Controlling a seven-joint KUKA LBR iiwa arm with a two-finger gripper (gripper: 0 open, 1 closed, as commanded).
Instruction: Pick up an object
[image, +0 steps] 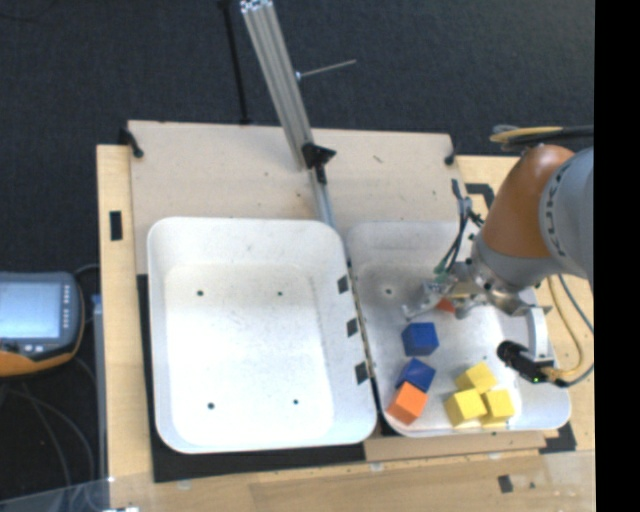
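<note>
Several small blocks lie in the right bin (392, 245). A blue block (420, 337) sits near its middle. Below it are a second blue block (416, 375) and an orange block (408, 401) by the bin's left wall. Three yellow blocks (478, 378) (465, 406) (499, 403) cluster at the front right. My gripper (445, 296) hangs low over the bin's middle, just above and right of the upper blue block. A small reddish patch shows at its tip, too small to identify. The wrist and arm (525, 220) cover the bin's right back part.
The left bin (250, 330) stands beside the right one, sharing a divider edge with black clips (352, 325). A slanted metal strut (285, 90) rises from the back between the bins. Cables and a black fitting (520, 360) hang off the wrist over the right bin.
</note>
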